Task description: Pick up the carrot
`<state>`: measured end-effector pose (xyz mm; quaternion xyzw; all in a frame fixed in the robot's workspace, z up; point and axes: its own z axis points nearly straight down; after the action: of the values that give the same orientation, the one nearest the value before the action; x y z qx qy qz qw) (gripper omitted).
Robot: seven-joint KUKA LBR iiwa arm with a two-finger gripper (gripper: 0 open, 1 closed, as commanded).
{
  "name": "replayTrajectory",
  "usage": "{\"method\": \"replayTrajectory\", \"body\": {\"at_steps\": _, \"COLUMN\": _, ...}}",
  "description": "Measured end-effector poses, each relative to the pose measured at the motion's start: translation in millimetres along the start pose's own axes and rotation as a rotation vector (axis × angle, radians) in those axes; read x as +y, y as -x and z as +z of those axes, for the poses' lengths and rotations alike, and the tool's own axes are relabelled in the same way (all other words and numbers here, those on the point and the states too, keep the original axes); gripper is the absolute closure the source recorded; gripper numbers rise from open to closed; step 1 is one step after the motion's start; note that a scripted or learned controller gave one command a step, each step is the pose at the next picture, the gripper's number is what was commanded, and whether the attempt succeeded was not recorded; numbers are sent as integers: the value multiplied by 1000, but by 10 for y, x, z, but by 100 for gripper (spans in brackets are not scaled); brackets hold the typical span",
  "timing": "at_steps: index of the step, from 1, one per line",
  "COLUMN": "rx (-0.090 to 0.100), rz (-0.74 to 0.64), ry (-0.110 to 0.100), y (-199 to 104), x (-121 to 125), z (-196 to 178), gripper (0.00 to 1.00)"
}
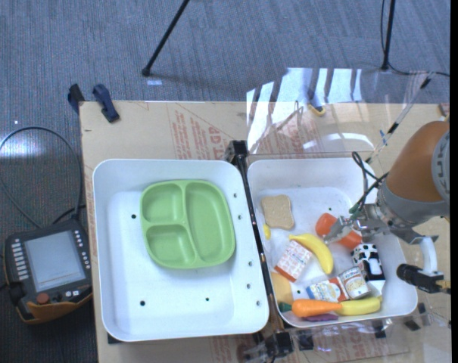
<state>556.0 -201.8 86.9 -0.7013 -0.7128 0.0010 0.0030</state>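
One carrot [316, 307], two bananas [316, 249], one bread slice [277, 212].

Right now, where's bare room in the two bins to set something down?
The left bin has bare floor below and left of the green plate. In the right bin, only the strip behind the bread is bare; around the carrot it is crowded.

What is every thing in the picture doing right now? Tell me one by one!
carrot: lying flat near the right bin's front wall, not picked up.
gripper: low in the right bin, over an orange toy.
orange toy: lying under the gripper.
banana: lying on its side.
bread slice: lying flat.
green plate: sitting flat in the left bin.
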Motion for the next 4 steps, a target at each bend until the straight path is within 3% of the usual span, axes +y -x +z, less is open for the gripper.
{"method": "replayTrajectory", "body": {"at_steps": 1, "rx": 3, "rz": -2, "ry": -2, "y": -2, "x": 1, "z": -95, "gripper": 100}}
{"method": "replayTrajectory", "body": {"at_steps": 2, "rx": 1, "rz": 226, "ry": -2, "y": -818, "x": -394, "z": 13, "gripper": 100}}
{"method": "replayTrajectory", "body": {"at_steps": 3, "rx": -2, "rz": 232, "ry": -1, "y": -778, "x": -400, "z": 9, "gripper": 0}}
{"method": "replayTrajectory", "body": {"at_steps": 4, "rx": -1, "rz": 165, "ry": 7, "y": -841, "x": 155, "z": -577, "gripper": 0}}
